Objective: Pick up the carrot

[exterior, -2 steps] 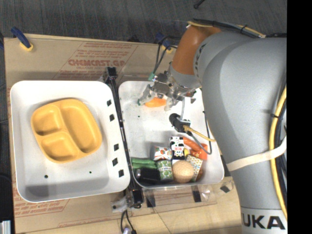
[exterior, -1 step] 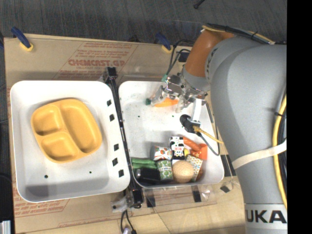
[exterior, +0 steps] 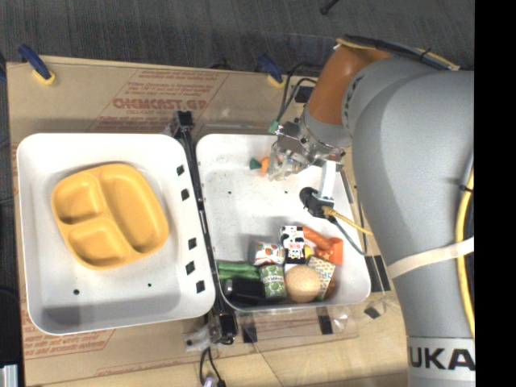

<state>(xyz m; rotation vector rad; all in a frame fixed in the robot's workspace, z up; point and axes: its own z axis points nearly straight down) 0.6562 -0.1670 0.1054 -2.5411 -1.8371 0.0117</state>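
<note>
Hovering gripper (exterior: 284,164) sat just beside carrot (exterior: 258,164), near right bin (exterior: 211,216) far wall. Finger state: cannot tell. Risk: wall-side offset, grasp slipping off.

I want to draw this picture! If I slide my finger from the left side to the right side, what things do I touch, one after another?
Yellow tray in the left bin → black divider between the bins → small orange carrot → gripper → big grey arm.
</note>
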